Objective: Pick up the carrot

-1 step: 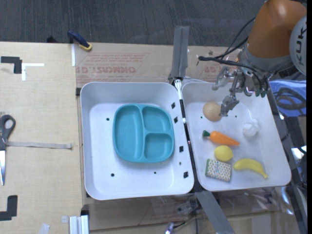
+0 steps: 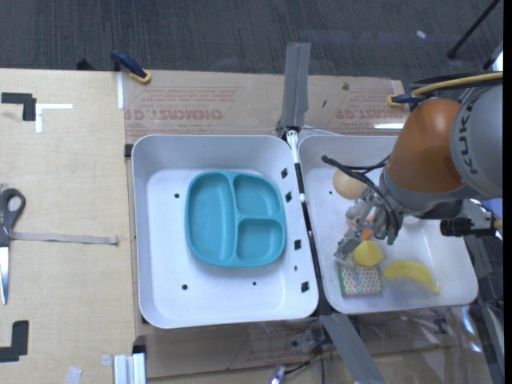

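In the right bin (image 2: 456,294) my gripper (image 2: 360,232) reaches down from the grey and orange arm (image 2: 428,150). A small orange piece, the carrot (image 2: 367,232), shows between its fingers, and the gripper is shut on it. Most of the carrot is hidden by the gripper. The gripper hangs just above a yellow lemon (image 2: 368,254).
Around the gripper in the right bin lie a beige egg-shaped object (image 2: 346,184), a yellow banana (image 2: 412,275) and a speckled square sponge (image 2: 360,280). The left bin (image 2: 152,238) holds a teal divided plate (image 2: 236,218). Scissors (image 2: 6,230) lie on the bench at far left.
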Robot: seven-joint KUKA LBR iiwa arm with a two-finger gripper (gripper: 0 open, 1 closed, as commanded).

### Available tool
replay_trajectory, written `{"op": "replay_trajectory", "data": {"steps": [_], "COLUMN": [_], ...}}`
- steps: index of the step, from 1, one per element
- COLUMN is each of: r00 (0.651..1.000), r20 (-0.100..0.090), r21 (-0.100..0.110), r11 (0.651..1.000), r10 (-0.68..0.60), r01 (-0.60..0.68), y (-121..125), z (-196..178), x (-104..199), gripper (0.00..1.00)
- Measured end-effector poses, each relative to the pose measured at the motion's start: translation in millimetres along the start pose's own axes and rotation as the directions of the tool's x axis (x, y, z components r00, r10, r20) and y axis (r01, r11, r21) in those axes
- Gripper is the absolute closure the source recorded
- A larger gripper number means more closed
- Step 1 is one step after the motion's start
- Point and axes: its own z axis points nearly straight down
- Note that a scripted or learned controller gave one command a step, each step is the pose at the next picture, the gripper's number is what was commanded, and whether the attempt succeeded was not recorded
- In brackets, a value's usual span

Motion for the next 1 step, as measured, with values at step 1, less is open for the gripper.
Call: {"op": "replay_trajectory", "data": {"steps": [1], "r00": [1.000], "r20": [0.004], "r21": [-0.001], "r11": [1.000], "r10": [-0.002], "r01": [0.002], "y": [1.0], "z": [-9.9], "x": [-1.7], "gripper": [1.00]}}
